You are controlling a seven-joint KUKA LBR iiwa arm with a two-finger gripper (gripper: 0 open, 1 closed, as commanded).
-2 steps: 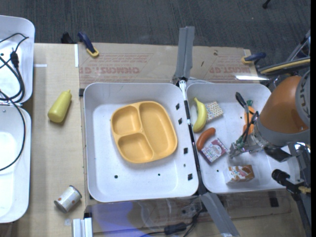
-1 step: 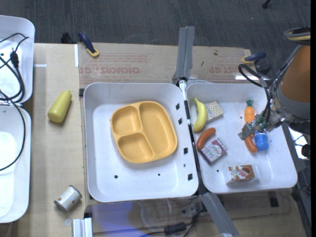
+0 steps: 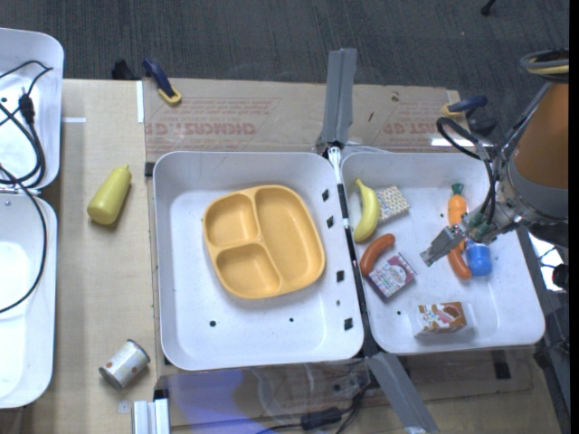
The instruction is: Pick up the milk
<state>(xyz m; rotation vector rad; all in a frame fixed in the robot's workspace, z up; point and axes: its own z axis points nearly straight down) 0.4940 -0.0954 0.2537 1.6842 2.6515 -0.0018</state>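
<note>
L to R. L bin (image 3: pixel 181 242) carries a yellow divided plate (image 3: pixel 263 240), not my concern. R bin (image 3: pixel 516 328) has everything that matters. Along its L wall is a banana (image 3: pixel 365 210), w/ a speckled packet (image 3: pixel 392 202) just beside it. Below those are a sausage (image 3: pixel 377 253) and a dark red box (image 3: pixel 391 275).

Tool (image 3: pixel 441 246) hangs over the bin's middle, angled down-left, arm coming in from the R. At this res I can't tell if it's apart or together, and I see nothing in it.

Milk (image 3: pixel 443 319): I take it to be the pale carton w/ brown-red print, lying flat on its side near the bin's front wall. It's apart from its neighbours. It lies toward the front of the surface from the tool, almost directly below it in view. Long axis runs roughly L-R, slightly tilted. The red box is the lookalike, so my ID is a judgement.

Next I'd pull the tool toward the front wall and close across the carton's short side. The carrot (image 3: pixel 457 206) and blue ball (image 3: pixel 478 260) sit R of the tool, away from the milk.
</note>
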